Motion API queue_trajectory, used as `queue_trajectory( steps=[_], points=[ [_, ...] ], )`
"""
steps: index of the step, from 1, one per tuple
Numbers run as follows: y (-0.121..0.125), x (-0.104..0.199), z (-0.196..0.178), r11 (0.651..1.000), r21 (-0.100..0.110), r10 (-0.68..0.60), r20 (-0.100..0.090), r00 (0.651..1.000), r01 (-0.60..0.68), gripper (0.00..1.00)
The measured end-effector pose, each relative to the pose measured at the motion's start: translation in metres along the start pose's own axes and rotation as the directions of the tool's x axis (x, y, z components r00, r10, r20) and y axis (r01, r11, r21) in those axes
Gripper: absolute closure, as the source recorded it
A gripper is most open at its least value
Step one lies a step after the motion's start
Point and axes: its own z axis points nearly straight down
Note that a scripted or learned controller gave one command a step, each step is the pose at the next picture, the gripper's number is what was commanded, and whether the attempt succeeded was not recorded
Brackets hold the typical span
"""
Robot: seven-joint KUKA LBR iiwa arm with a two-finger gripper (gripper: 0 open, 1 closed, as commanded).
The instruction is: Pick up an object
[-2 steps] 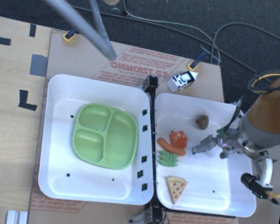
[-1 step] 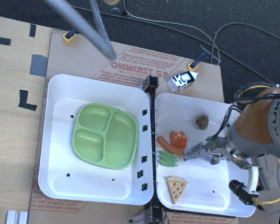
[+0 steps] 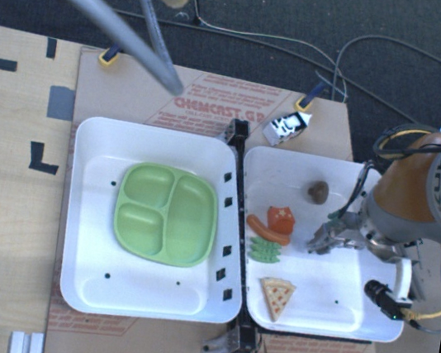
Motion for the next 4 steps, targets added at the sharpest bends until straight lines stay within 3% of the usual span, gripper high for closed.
queue_trajectory(
  steps=[2,3,4],
  points=[
    [0.012,-0.006,-0.12,1.0,-0.007,0.001,0.003,1.0,-0.001,1.0],
    [0.012,-0.006,-0.128,1.0,-0.003,0.001,0.001,1.0,-0.001,1.0],
    [0.013,0.048,-0.117,1.0,-0.001,-0.003,0.0,1.0,0.003,1.0]
  ],
)
